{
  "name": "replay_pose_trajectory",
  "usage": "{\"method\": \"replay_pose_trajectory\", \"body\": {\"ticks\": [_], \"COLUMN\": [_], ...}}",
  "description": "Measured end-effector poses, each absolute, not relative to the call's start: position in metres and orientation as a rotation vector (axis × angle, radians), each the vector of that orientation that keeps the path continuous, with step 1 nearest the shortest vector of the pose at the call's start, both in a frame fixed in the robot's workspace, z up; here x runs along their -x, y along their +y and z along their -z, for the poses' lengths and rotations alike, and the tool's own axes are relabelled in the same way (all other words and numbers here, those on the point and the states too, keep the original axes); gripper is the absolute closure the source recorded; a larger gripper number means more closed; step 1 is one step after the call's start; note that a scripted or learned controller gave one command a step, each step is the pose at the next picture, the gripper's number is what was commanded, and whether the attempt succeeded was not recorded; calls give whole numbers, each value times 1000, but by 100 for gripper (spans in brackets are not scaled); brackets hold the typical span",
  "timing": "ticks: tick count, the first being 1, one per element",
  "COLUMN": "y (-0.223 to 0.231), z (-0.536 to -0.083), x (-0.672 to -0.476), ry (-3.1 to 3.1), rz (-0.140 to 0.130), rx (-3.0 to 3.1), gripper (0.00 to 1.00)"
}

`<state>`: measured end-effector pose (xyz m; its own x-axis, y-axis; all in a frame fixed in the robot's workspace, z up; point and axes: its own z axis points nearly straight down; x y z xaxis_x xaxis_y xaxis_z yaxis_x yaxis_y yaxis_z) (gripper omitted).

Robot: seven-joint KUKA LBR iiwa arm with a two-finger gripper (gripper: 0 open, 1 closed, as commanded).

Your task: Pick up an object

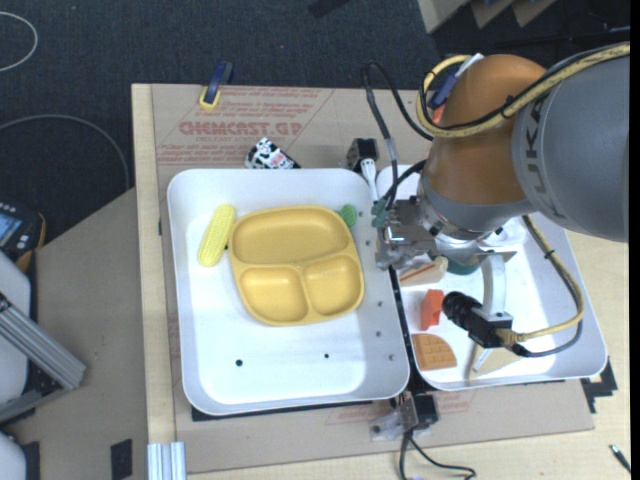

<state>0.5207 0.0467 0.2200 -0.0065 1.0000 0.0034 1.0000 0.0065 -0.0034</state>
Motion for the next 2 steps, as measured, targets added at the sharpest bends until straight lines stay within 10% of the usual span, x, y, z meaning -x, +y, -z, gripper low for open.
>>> {"method": "replay_pose_trajectory", "body": {"ticks": [2], "y": [37], "z": [-228], "x": [-527], "ry": [-2224], "rz": [1], "rx": [2220], "gripper": [100]}}
